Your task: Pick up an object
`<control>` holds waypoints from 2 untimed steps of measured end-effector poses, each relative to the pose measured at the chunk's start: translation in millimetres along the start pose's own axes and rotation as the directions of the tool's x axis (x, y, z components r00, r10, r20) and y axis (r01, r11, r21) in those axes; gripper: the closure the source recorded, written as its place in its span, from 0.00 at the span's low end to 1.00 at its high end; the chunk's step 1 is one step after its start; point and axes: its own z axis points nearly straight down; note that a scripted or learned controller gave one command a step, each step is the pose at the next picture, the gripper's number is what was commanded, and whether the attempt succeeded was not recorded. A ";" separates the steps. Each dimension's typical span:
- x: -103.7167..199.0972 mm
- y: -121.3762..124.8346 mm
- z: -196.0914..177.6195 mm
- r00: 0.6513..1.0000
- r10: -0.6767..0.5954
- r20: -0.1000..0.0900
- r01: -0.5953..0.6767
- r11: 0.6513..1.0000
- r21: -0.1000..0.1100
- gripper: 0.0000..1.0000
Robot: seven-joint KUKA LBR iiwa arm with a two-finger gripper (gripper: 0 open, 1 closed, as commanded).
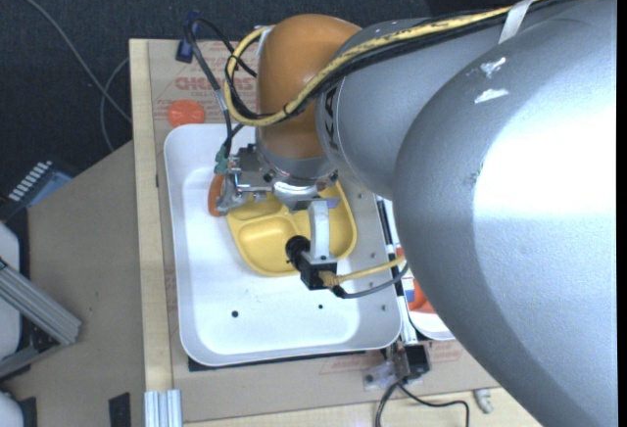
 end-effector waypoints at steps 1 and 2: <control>-0.3 -0.2 -8.9 1.000 0.002 0.000 -0.002 1.000 0.001 1.00; 0.3 -0.1 -18.6 1.000 0.001 0.000 -0.001 1.000 0.001 1.00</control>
